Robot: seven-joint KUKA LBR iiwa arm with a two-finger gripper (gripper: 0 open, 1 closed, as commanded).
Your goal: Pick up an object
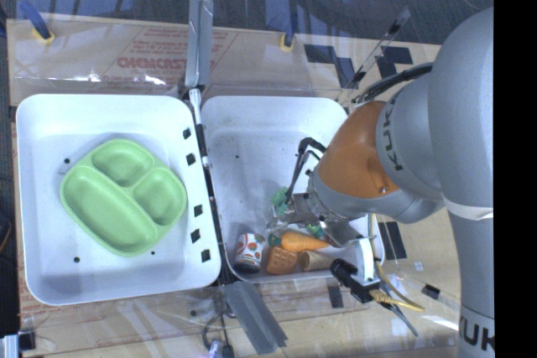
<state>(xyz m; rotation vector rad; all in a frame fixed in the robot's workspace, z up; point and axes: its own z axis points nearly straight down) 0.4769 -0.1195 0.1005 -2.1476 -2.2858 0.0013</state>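
In the right bin (252, 130), a heap of small objects lies at the front: an orange carrot-shaped toy (304, 243), a brown piece (281, 262) in front of it, a tan roll (317, 260), a red-and-white cup-like thing (248, 250) to their left and a green item (279, 201) behind. My gripper (295, 218) hangs low over this heap, just behind the carrot, under the grey and orange wrist. The wrist and clutter hide the gripper's tips.
The left bin (42, 121) holds a light green divided plate (123, 194). A grey divider bar (199, 42) runs between the bins at the back. The back half of the right bin shows bare white floor. The arm's bulk covers the bin's right side.
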